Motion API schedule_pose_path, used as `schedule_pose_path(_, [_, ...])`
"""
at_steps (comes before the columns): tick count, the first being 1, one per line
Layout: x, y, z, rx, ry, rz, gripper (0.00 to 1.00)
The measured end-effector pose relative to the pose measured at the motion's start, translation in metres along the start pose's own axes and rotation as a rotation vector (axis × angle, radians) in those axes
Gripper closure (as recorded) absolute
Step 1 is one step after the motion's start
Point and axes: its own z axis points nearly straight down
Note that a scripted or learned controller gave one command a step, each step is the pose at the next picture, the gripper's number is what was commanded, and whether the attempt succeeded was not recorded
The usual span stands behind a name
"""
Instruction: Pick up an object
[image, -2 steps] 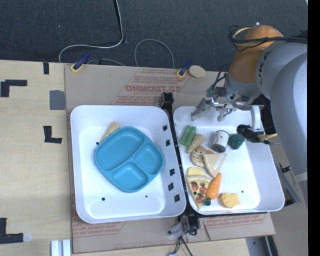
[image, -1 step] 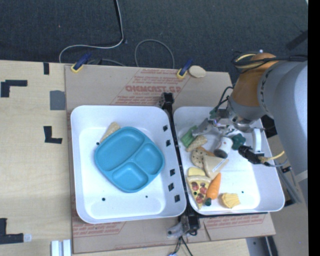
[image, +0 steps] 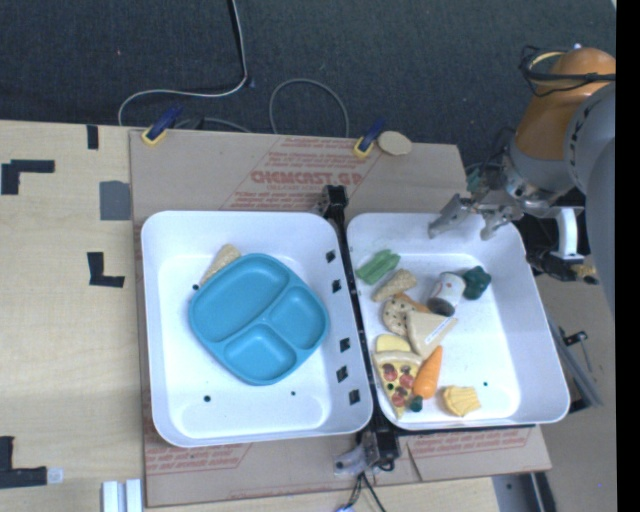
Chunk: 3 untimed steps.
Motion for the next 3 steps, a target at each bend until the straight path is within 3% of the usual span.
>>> schedule_pose_path(1, [0.002, -0.057, 0.079, 0.006, 0.001, 0.000, 0.00])
schedule_pose_path(2, [0.021, -0.078, 0.074, -0.002, -0.003, 0.000, 0.00])
schedule_pose_path(3, [0.021, -0.078, 0.064, -0.002, -0.002, -0.001, 1.00])
